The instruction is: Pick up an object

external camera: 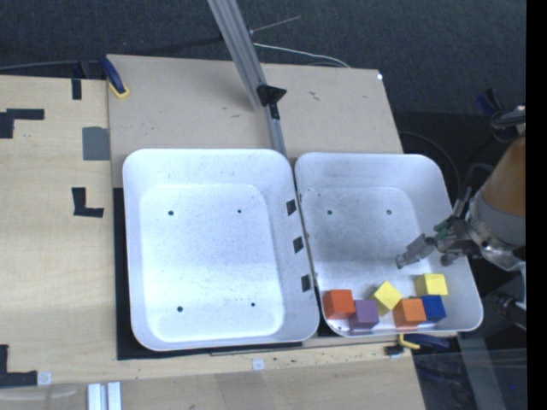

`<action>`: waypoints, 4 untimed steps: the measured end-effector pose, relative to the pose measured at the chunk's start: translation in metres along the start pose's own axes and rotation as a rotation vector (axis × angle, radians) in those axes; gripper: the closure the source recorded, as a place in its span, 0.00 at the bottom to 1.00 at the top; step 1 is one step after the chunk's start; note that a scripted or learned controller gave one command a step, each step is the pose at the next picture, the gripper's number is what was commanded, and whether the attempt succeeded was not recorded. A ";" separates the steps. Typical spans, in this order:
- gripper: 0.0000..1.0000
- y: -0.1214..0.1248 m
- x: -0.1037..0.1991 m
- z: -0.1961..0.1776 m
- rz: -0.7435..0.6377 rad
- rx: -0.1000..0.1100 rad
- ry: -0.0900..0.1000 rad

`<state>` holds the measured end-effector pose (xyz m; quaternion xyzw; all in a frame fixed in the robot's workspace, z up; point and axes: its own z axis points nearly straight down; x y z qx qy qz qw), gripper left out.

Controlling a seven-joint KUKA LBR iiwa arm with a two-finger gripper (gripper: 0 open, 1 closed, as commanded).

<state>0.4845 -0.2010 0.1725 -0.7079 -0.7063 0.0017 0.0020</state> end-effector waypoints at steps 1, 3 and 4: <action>1.00 0.003 0.002 -0.009 -0.004 -0.003 0.001; 1.00 -0.001 0.171 -0.088 -0.010 -0.005 0.002; 1.00 -0.003 0.250 -0.156 -0.014 -0.010 0.003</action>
